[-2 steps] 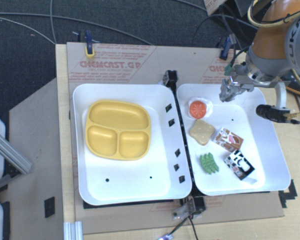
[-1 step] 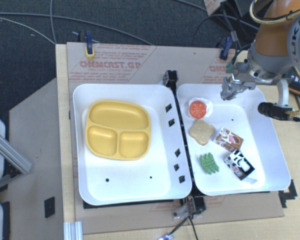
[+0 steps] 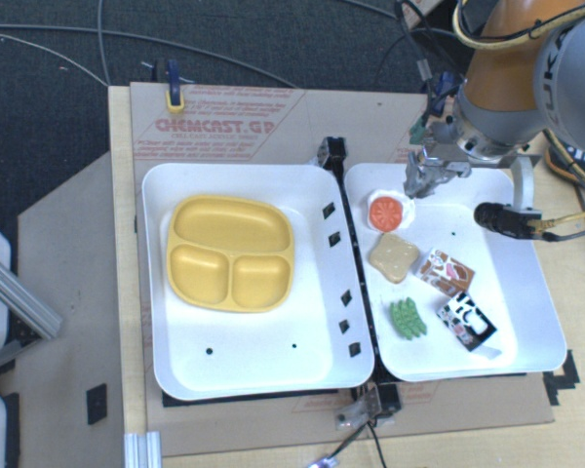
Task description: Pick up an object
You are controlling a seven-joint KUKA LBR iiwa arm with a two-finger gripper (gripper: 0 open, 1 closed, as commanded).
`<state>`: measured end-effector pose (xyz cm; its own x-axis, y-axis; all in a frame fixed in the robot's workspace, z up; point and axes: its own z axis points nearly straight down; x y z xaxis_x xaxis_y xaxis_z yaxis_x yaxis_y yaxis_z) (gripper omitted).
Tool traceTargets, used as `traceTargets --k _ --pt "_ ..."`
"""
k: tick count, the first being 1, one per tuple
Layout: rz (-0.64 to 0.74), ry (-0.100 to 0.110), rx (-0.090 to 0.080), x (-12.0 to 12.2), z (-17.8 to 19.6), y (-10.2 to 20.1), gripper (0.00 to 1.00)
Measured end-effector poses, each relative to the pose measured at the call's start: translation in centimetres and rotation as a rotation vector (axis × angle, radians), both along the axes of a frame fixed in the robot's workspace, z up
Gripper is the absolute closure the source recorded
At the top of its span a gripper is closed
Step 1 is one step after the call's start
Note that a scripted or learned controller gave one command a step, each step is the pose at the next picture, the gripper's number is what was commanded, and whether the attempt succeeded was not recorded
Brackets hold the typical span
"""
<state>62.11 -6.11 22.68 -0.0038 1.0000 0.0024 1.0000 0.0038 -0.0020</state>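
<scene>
Five objects in right bin (image 3: 526, 349). Gripper (image 3: 421, 181) at far-left corner, fingers narrow, holding nothing. Nearest target: red round piece (image 3: 388, 213), just below-left of fingers; tan piece (image 3: 394, 257) beyond.

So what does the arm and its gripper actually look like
The arm is bulky and rounded, grey with a glossy orange band above the wrist. A yellow cable loops over the orange part. The gripper is small, bare grey metal, with thin wires running up along the wrist above it.
</scene>
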Motion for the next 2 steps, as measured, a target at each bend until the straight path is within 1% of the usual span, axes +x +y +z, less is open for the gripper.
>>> traceTargets --k 1,2 --pt "0.0 0.003 0.0 -2.2 -0.9 5.1 1.0" --pt "0.0 0.001 0.0 -3.0 -1.4 10.3 1.0"
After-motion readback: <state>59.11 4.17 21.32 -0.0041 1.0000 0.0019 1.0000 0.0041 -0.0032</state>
